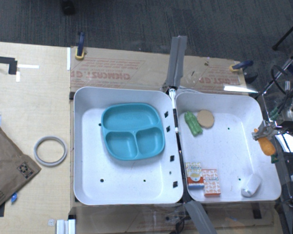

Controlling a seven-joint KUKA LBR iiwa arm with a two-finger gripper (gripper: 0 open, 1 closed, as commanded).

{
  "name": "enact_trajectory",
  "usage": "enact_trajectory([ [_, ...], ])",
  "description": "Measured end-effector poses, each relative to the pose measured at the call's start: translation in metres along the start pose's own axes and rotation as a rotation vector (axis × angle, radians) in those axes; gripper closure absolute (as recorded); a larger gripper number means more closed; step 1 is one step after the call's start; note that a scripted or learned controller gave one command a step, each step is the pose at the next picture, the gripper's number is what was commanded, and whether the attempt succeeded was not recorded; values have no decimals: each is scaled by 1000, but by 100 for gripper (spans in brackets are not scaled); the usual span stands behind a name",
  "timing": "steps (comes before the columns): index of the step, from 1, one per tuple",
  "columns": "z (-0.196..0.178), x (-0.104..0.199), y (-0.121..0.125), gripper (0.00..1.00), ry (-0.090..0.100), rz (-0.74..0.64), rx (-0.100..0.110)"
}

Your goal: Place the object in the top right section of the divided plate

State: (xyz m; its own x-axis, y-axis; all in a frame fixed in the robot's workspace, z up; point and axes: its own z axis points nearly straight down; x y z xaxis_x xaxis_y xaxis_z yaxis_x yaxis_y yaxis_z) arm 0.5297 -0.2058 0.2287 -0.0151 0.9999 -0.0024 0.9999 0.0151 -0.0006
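plate (133,131) in left bin, its top right section bare | green item (193,124), round item (205,118), boxes (202,179) in right bin | end effector (266,136) at far right rim; fingers: cannot tell; orange thing (267,146) just below it, hold unclear | plate lies well left

Teal divided plate (133,131) in white left bin (86,150). Right bin (233,143), white: green item (193,124), tan disc (205,118), red-and-white cartons (202,178), white object (251,185). Grey tape ring (50,150) on pale wood desk (29,108).
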Motion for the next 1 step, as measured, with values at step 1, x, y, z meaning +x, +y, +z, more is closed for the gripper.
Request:
enact_trajectory([
  [1, 55, 6, -11, 100, 3, -123, 2],
])
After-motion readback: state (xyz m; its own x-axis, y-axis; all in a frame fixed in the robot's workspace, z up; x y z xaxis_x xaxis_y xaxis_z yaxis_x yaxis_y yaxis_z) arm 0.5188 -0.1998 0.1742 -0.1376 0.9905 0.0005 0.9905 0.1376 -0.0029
